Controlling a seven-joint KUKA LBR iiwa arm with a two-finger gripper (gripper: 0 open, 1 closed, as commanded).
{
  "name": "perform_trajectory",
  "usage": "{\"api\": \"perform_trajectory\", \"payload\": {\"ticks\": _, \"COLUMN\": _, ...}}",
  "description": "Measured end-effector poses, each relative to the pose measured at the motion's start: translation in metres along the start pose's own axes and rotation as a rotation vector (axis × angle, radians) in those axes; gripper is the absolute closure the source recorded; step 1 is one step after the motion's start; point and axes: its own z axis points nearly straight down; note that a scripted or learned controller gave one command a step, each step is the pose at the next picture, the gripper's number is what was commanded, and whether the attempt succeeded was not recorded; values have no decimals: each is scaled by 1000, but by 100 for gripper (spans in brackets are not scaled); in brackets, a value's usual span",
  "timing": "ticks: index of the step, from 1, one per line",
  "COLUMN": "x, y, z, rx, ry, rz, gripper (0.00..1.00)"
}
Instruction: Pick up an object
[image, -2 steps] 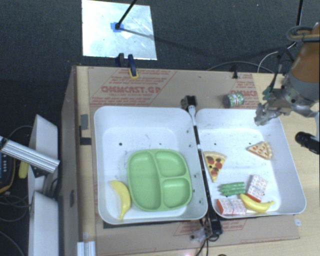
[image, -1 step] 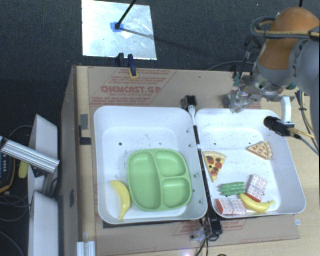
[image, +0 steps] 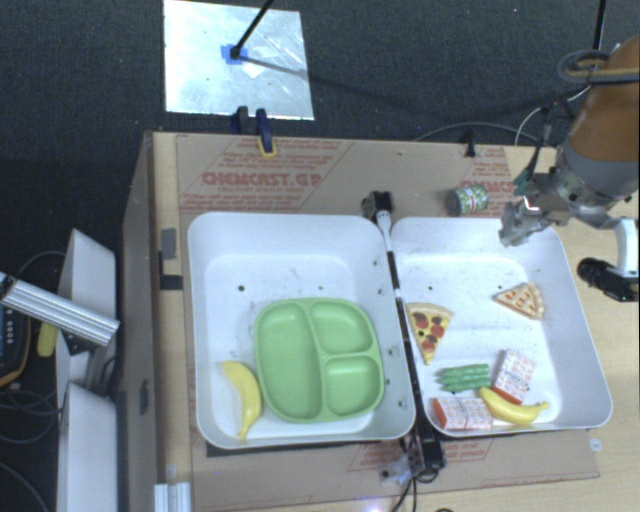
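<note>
The gripper (image: 522, 224) hangs over the right bin's (image: 585, 330) far rim; can't tell its jaw state. Nearest below is a pizza slice (image: 520, 299), bare floor around it; a can (image: 466, 199) sits outside the rim.

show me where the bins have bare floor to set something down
Left white bin: free along its far half, beyond the green divided plate. Right white bin: free in its far middle, above the pizza slice. Crowded at its near edge around the yellow banana.
</note>
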Motion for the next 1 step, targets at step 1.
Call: {"api": "perform_trajectory", "payload": {"ticks": 1, "x": 33, "y": 32, "z": 32, "rx": 1, "ry": 2, "rz": -3, "gripper": 100}}
